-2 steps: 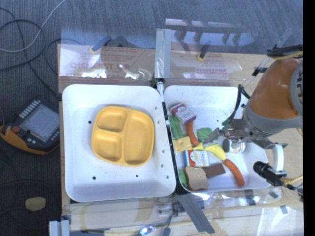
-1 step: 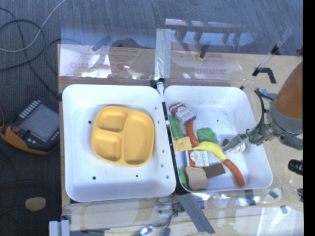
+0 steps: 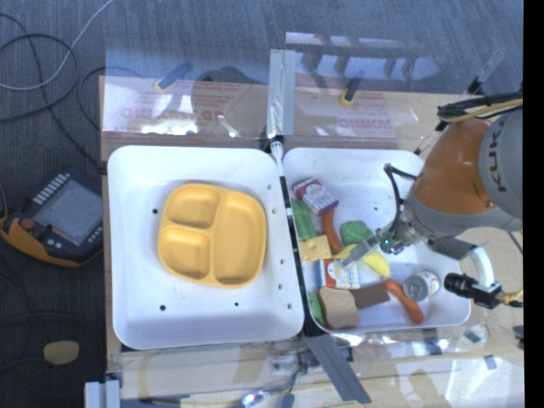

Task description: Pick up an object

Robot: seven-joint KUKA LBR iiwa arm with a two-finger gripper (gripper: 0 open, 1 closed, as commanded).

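Objects: a jumble of toy food and small items lies in the right bin (image 3: 442, 317), none lifted clear.
Right bin contents: a red-and-white carton (image 3: 316, 195) at the upper left, a green piece (image 3: 354, 230) in the middle, a yellow wedge (image 3: 315, 248) beside it, a brown bread slice (image 3: 338, 308) at the front left corner, an orange carrot (image 3: 402, 299) and a small metal can (image 3: 420, 286) toward the front right.
Hand: the hand (image 3: 371, 246) sits low over the middle of the right bin, among the items near the green piece; whether its fingers are spread or pressed together I cannot tell.
Arm: the grey arm (image 3: 459, 181) with its orange band enters from the right.
Left bin: the left bin (image 3: 136, 313) holds a yellow divided plate (image 3: 212, 232), lying flat near its centre.
Table: the table (image 3: 195, 100) behind the bins shows brown board under clear sheeting with tape.
Floor: dark grey carpet (image 3: 51, 75) with loose cables; a control pendant (image 3: 59, 219) with a screen rests at the left.
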